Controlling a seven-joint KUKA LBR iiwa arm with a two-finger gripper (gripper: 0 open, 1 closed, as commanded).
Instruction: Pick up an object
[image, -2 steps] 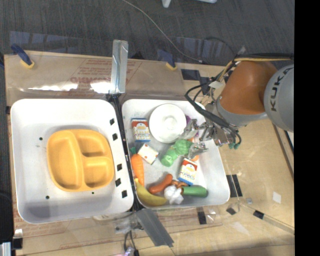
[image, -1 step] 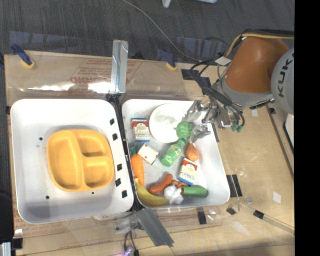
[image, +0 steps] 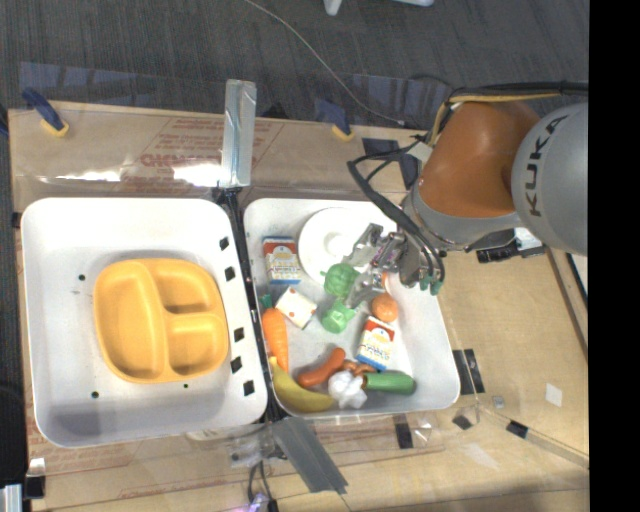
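My two-finger gripper hangs over the right white bin, its tips just beside a pale green plastic bottle; whether they grip it I cannot tell. A round white plate lies behind, an orange carrot, yellow banana and red sausage nearer. The left bin holds a yellow divided tray.
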